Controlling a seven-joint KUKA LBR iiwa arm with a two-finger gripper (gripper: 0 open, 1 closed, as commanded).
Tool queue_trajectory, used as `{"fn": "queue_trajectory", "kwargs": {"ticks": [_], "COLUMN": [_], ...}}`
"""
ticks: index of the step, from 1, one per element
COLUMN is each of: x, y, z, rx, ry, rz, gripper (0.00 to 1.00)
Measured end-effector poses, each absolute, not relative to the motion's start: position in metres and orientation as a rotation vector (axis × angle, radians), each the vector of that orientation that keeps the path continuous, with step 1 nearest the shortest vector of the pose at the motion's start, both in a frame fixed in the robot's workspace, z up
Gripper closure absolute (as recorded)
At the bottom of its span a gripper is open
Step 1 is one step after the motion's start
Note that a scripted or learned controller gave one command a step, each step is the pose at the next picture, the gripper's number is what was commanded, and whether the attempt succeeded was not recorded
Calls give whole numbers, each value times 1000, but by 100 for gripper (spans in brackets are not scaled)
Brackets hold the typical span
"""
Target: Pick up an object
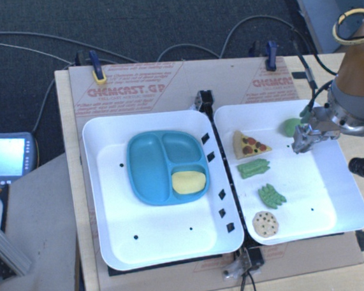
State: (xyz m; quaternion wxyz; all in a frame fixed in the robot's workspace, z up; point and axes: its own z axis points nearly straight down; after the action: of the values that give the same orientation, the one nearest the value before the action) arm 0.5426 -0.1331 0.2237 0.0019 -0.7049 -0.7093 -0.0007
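The right bin (329, 214) holds a pizza slice toy (249, 145), a green bean pod (253, 167), a leafy green piece (271, 196), a cookie (265, 224) and a round green object (291, 126) near its far edge. My gripper (302, 143) hangs over the upper right part of this bin, just below and to the right of the round green object. Nothing shows between its tips. The arm comes in from the right edge.
The left bin (108, 180) carries a blue divided plate (166, 167) with a yellow lump (189, 181) in its lower right compartment. Black clips line the divider (218, 170) between the bins. Blue clamps (98, 73) hold the board at the back.
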Motion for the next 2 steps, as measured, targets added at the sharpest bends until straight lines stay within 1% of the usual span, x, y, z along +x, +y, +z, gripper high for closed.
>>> {"fn": "queue_trajectory", "kwargs": {"ticks": [2], "x": [566], "y": [-31], "z": [208], "rx": [-2213], "ry": [-2227], "rz": [-3], "gripper": [100]}}
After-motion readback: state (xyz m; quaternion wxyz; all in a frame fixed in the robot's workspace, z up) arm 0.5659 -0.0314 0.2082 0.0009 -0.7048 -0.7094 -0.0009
